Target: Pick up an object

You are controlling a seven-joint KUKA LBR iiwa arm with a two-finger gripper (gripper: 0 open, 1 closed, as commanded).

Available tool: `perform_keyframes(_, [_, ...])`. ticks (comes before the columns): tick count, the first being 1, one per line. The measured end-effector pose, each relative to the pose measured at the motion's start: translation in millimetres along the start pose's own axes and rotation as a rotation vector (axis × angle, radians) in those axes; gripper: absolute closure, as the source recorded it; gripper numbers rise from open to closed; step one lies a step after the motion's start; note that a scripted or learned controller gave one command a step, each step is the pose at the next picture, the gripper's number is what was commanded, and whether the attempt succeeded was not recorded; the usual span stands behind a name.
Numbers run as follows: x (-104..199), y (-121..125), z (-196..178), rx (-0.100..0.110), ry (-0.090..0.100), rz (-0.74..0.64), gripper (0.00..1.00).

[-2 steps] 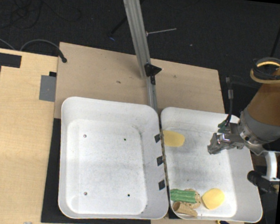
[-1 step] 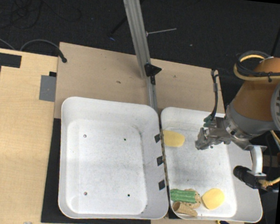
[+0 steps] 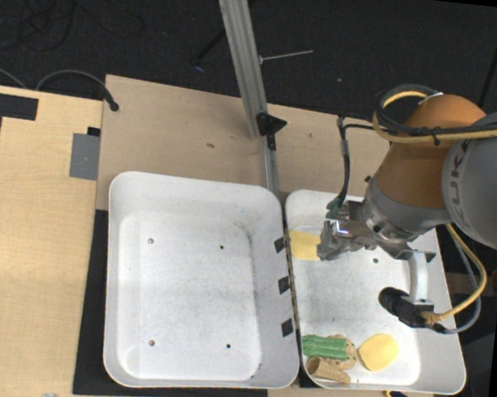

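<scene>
My gripper (image 3: 331, 242) hangs over the upper left part of the right bin (image 3: 429, 373). A pale yellow block (image 3: 303, 245) lies right next to it, against the bin's left wall and touching or nearly touching the fingers. At the bin's front lie a green ridged object (image 3: 325, 345), a tan piece (image 3: 329, 368) beneath it and a round yellow object (image 3: 378, 351). The wrist hides the fingertips.
The left bin (image 3: 141, 198) sits beside the right one, with a divider edge carrying black clips (image 3: 283, 283) between them. A slanted metal rail (image 3: 247, 67) stands behind the bins. A black cable connector (image 3: 401, 306) hangs off the arm over the right bin.
</scene>
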State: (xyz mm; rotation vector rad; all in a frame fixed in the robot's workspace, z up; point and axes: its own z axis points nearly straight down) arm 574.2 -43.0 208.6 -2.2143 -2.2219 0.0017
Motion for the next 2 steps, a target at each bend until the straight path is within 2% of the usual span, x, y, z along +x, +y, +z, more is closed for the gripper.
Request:
perform_keyframes(1, [55,17,0,-0.002,0.000,-0.002,1.00])
perform_keyframes(2, [107,19,4,-0.001,-0.001,-0.001,1.00])
